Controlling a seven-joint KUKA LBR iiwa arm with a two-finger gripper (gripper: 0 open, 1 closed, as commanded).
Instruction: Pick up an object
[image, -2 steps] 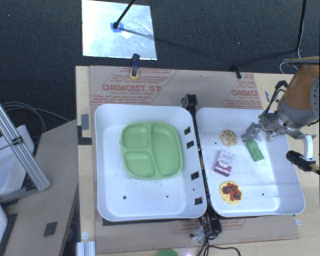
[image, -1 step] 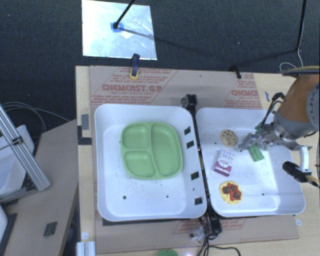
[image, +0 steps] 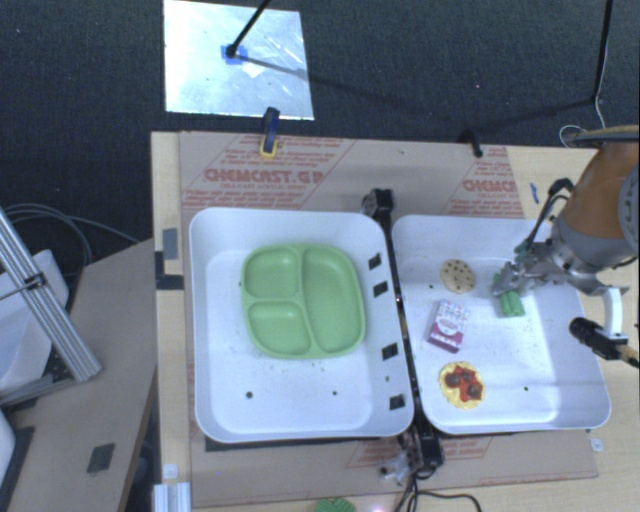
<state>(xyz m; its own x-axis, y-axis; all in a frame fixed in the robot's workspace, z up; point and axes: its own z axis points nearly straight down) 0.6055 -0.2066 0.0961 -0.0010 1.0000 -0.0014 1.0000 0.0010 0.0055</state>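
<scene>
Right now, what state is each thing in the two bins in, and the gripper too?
Green plate: flat in the left bin, nothing on it.
Cookie: flat in the right bin, untouched.
Pink packet: lying flat, untouched.
Toy pizza: lying flat, untouched.
Green block: on the bin floor, right at the gripper.
Gripper: low over the green block.

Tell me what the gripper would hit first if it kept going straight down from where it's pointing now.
Probably the small green block, which sits right at the gripper tip in the right bin. Whether they already touch is hard to tell from this angle.
</scene>
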